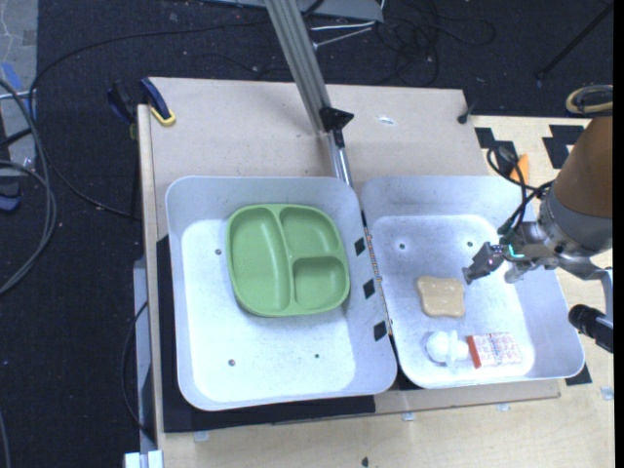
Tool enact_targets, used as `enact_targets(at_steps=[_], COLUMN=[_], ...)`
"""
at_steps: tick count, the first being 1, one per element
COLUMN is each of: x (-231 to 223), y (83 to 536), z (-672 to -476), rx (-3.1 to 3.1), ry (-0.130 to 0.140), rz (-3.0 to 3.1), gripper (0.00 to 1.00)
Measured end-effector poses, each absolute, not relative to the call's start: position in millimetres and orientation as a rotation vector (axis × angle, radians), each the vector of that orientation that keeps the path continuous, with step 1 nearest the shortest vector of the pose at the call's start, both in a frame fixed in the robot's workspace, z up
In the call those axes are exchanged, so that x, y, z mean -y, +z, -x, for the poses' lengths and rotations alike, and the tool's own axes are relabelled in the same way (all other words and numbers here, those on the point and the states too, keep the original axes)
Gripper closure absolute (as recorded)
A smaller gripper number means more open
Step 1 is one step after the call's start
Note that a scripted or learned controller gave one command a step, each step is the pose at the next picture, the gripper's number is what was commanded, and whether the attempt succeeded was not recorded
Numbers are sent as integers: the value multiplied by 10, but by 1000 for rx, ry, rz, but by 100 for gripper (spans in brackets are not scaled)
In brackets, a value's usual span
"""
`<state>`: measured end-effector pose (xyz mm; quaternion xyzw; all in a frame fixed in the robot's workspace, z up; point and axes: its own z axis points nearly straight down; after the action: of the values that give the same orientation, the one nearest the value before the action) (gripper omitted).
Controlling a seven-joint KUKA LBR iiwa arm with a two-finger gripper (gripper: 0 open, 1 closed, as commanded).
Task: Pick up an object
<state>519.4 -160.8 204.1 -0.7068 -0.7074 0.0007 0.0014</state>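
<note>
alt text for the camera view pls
The gripper hangs over the right bin, above a tan bread slice, a white egg and a red-and-white packet. The left bin holds a green divided plate.

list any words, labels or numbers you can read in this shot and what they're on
Nothing here reads clearly.
Small red and white packet in the right bin: it carries print, too blurred to read.
Green divided plate, tan bread-like piece and small white object: no text seen.
</note>
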Motion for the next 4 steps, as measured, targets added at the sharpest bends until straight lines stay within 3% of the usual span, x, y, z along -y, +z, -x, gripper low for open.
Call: enact_targets(at_steps=[1,3,4], x=[1609,1631,1627], y=[2049,1145,945], z=[-5200,-5114,-5132], rx=[2223,2217,2222], ry=[0,4,-4], rz=[2220,2220,2223], gripper=[0,0,0])
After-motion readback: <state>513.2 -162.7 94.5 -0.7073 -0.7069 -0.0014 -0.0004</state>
